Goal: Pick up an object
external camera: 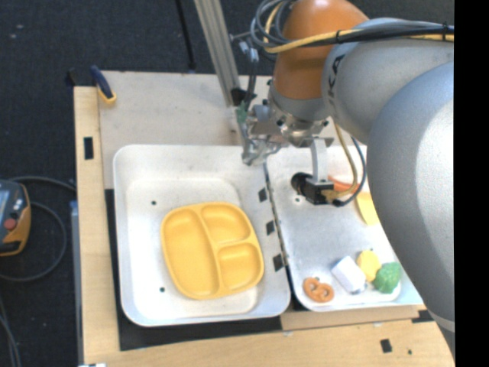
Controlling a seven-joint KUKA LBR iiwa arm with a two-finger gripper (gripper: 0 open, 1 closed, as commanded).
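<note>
My gripper (254, 148) hangs over the far end of the divide between the two white bins, and nothing shows in it. A yellow divided plate (212, 248) lies in the left bin (134, 205), well in front of the gripper. At the near end of the right bin (306, 228) lie an orange pretzel-shaped piece (318, 289), a white block (349, 274), a small yellow piece (369, 264) and a green broccoli-like piece (388, 277). A flat yellow thing (365, 207) peeks out from under the arm at the bin's right side.
A slanted metal post (218, 40) rises just behind the gripper. A blue and yellow tool (102, 85) lies on the bench's far left corner. The grey arm covers much of the right bin's right side.
</note>
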